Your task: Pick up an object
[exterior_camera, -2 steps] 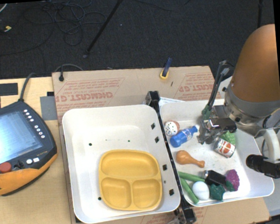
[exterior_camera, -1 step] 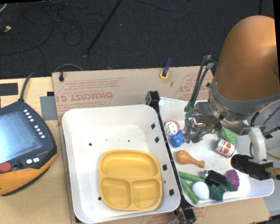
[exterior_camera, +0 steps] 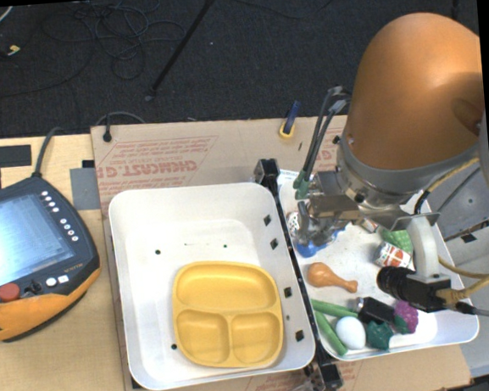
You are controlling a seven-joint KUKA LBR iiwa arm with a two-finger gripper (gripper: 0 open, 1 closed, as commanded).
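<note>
Presently, the grey arm with its orange band (exterior_camera: 418, 90) reaches over the right-hand shallow white bin (exterior_camera: 460, 326), and its two-finger gripper (exterior_camera: 312, 224) is low at that bin's far left corner, over a small blue object (exterior_camera: 304, 246). Whether it is open or closed cannot be told. Near it lie a tan drumstick-shaped toy (exterior_camera: 330, 276), a green rod (exterior_camera: 331, 308), a white egg-shaped ball (exterior_camera: 352, 332), a purple lump (exterior_camera: 405, 315) and a red-and-white can (exterior_camera: 393, 256). The left-hand white bin (exterior_camera: 145, 225) holds a yellow three-compartment plastic tray (exterior_camera: 227, 313). A teach pendant (exterior_camera: 28, 248) rests further left.
</note>
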